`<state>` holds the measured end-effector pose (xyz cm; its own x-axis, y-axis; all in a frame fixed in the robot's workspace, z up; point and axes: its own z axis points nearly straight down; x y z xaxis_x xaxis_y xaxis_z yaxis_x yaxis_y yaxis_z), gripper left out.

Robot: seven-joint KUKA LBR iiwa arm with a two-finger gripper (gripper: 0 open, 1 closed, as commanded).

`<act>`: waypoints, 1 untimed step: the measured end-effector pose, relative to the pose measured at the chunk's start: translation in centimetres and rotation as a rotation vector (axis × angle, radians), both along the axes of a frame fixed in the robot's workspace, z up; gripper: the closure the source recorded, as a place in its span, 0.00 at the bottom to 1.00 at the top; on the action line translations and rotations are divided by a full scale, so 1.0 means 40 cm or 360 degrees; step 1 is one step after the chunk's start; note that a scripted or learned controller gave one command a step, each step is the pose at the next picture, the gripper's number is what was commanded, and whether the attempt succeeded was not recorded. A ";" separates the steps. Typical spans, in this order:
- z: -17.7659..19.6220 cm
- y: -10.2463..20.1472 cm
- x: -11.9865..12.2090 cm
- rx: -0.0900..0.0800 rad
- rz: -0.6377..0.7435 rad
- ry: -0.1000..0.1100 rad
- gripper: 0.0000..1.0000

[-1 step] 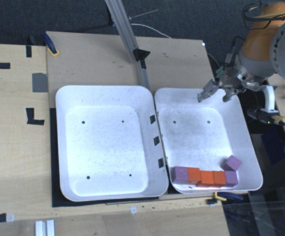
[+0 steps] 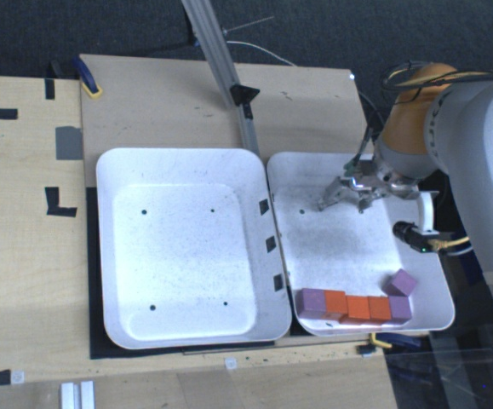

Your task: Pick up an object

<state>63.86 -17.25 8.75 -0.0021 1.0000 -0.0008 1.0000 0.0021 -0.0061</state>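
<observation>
Gripper (image 2: 341,196) apparently empty, blocks (image 2: 357,305) well apart at bin's near edge

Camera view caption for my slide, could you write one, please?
Arm's hand above the right bin, away from purple and orange blocks lined along its near wall.

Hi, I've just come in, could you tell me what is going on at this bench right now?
A grey arm with an orange band reaches in from the right, with its gripper over the upper part of the right bin. Nothing shows between its fingers. The blocks lie along that bin's near edge: a purple block, two orange blocks in a row, and more purple blocks at the right end. The left bin sits alongside. No pick has been made yet.
</observation>
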 end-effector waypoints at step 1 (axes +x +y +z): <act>0.012 -0.068 0.005 -0.0001 -0.0004 -0.0008 0.00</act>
